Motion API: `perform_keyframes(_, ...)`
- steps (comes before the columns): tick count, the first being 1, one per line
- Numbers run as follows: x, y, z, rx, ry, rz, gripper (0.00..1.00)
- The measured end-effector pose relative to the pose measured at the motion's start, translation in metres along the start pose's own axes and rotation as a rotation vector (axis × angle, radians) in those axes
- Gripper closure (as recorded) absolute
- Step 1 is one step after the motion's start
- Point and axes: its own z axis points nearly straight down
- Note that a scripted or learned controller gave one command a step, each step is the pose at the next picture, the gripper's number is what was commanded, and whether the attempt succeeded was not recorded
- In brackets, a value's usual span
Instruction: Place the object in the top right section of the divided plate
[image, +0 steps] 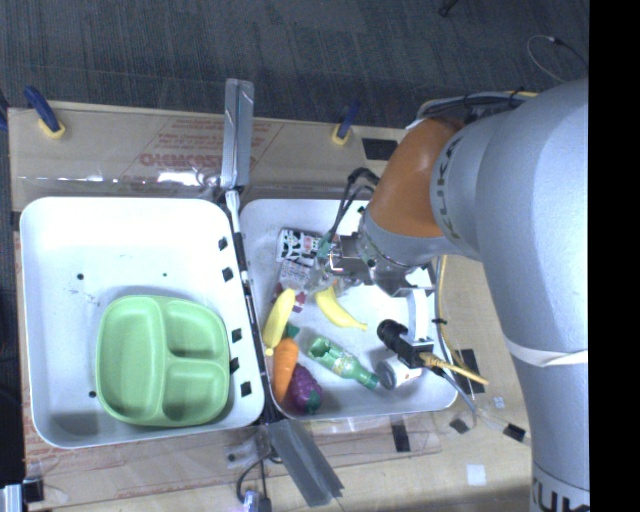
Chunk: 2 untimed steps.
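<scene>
You had two shallow white bins side by side. The left bin held one item: a green divided plate, smooth moulded plastic with rounded corners, set toward 5 o'clock of the bin floor.

The right bin held the loose pieces:
- a black-and-white patterned packet at 11 o'clock
- a curved yellow banana near the centre
- a yellow, cob-shaped piece at 9 o'clock
- a tapered orange carrot at 7 o'clock
- a glossy purple eggplant just beside the carrot
- a green elongated toy at 6 o'clock

The gripper sat over the right bin, between the packet and the banana. You could not tell whether it was clenched or released, nor which piece was the task's object.
</scene>
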Motion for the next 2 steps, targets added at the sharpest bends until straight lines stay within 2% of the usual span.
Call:
perform_keyframes(1, 0.076, -0.068, -0.031, 0.001, -0.001, 0.045, 1.00)
perform_keyframes(2, 0.154, -0.090, -0.030, 0.003, -0.002, -0.056, 1.00)
